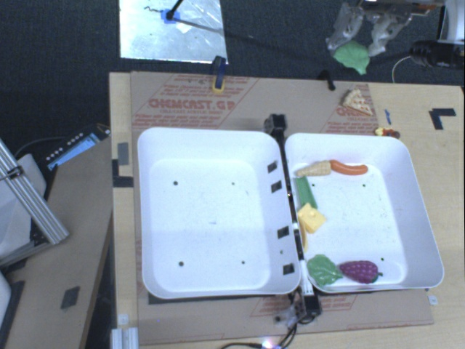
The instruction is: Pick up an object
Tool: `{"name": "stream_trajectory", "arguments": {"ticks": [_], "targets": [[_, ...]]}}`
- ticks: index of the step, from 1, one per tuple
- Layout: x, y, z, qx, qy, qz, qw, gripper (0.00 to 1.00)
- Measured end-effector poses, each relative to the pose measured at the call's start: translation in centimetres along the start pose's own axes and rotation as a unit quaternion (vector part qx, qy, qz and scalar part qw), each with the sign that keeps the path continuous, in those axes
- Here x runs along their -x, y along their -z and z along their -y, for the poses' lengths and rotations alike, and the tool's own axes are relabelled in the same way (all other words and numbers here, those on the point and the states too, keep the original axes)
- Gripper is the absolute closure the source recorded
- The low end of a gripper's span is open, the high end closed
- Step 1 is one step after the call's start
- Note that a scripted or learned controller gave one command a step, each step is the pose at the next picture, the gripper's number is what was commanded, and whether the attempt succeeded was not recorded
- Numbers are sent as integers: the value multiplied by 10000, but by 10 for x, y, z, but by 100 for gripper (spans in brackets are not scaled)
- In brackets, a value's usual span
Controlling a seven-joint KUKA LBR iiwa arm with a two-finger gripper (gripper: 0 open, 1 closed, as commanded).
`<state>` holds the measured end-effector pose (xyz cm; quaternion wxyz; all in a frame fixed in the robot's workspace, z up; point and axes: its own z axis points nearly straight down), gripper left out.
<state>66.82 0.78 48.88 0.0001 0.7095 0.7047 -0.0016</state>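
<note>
My gripper (361, 47) hangs high at the top right, beyond the back edge of the bench. A light green toy piece (353, 57) sits between its two pale fingers (344, 29), lifted well above the bins. In the right bin (414, 217) lie a corn cob (314, 169), a red sausage (349, 169), a green stick-shaped vegetable (305, 193), a yellow cheese wedge (311, 218), a green leafy piece (323, 269) and a purple bunch of grapes (359, 270).
The left bin (211, 209) sits beside the right one, with a black hinge strip (285, 209) between them. A pizza slice (357, 102) lies on the cardboard behind the right bin. A yellow and blue clamp (218, 75) stands at the back.
</note>
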Motion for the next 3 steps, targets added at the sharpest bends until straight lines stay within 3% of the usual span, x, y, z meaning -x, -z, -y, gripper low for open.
{"name": "stream_trajectory", "arguments": {"ticks": [1,2,3], "targets": [[-35,50,0,48,65,-16,10000,100],[43,46,0,29,14,-3,10000,100],[128,5,0,4,1,1,10000,100]]}}
